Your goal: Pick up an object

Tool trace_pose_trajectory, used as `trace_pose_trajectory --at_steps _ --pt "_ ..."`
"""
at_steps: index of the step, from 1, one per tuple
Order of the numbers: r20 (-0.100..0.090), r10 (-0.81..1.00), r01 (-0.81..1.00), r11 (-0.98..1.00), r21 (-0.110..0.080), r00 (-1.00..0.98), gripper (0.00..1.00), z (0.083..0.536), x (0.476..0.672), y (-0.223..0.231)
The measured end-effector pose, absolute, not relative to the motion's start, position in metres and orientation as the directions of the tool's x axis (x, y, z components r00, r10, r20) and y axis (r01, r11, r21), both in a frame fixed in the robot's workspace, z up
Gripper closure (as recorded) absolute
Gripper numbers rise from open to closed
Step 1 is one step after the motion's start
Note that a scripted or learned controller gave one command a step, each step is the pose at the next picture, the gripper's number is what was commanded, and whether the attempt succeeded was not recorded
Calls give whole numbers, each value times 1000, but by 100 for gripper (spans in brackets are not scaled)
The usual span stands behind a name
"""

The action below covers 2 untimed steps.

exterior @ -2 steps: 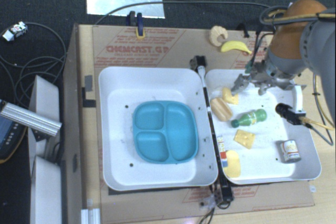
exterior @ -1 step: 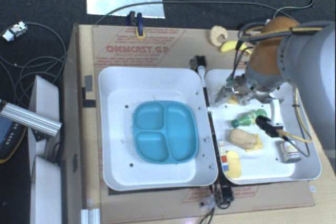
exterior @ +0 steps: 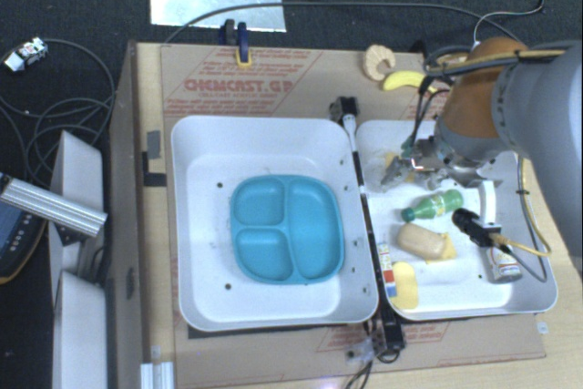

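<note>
Gripper [exterior: 412, 167] low over right bin [exterior: 537, 287], near its back-left corner — finger state cannot be told. Green bottle [exterior: 434, 205] lies mid-bin just in front of it; blue tray [exterior: 285, 227] in left bin [exterior: 196, 159].

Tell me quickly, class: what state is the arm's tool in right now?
Tool: cannot be told; it hangs over the right bin, near the green bottle.
</note>
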<state>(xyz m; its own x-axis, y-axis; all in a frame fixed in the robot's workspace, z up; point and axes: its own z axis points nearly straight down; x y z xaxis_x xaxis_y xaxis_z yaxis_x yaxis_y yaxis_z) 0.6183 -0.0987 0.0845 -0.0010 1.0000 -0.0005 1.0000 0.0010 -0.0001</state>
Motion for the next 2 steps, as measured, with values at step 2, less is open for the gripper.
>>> trace_pose_trajectory --at_steps 2 --pt "0 1000 1000 1 0 -1 0 84 534 -85"
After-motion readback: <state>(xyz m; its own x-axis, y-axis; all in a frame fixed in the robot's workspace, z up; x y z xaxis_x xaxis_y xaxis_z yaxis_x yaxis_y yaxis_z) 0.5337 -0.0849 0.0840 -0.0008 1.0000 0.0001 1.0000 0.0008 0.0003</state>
